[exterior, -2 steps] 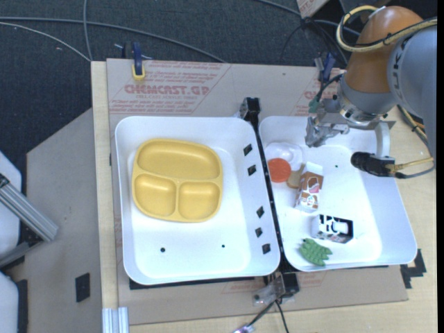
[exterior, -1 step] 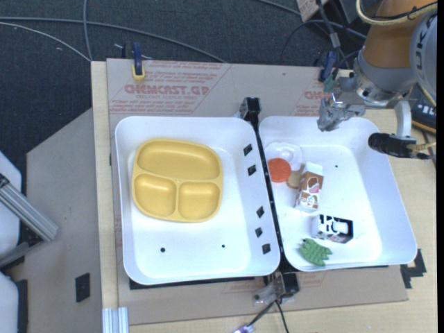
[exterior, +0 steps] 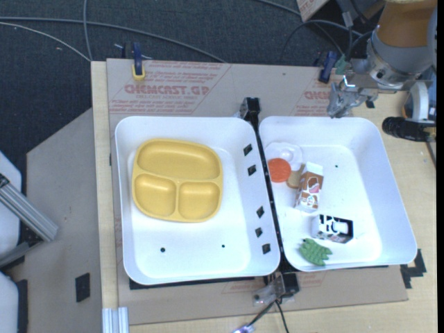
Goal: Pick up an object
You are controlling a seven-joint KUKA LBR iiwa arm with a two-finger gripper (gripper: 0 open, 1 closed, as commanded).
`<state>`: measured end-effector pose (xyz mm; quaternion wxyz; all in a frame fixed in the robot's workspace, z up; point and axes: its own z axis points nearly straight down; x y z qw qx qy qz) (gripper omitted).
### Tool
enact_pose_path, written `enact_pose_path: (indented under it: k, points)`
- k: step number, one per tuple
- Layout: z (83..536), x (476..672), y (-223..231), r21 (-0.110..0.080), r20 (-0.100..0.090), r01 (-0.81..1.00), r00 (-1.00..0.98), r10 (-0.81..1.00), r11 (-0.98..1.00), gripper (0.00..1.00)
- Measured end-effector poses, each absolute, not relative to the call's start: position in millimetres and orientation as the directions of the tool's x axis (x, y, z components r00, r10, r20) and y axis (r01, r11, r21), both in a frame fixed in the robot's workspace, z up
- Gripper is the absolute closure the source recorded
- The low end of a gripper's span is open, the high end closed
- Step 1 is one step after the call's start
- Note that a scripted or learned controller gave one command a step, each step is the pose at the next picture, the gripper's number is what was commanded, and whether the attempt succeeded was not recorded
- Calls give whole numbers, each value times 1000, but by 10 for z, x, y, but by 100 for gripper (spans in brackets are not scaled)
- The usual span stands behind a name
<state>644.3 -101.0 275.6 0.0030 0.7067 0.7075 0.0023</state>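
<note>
Grey arm (exterior: 397, 54) with orange band (exterior: 406, 16), dark cables, small metallic jaws.

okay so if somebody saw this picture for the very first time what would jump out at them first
Probably the yellow divided plate, bright against the left bin it lies in. Next, the cluster of small things in the right bin: an orange round piece, a small carton, a black-and-white item and a green toy at the near edge. The gripper hangs over that bin's far rim, top right.

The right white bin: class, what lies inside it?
Inside the right white bin lie an orange round disc, a brown-and-white carton, a black-and-white block and a green leafy toy. Whatever they cover stays hidden.
</note>
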Motion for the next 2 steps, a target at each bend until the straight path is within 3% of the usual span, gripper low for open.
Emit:
enact_pose_path:
  k: [2]
  points:
    - [2456, 6115, 11, -5, 3, 1000, -4, 1000, 4, 100]
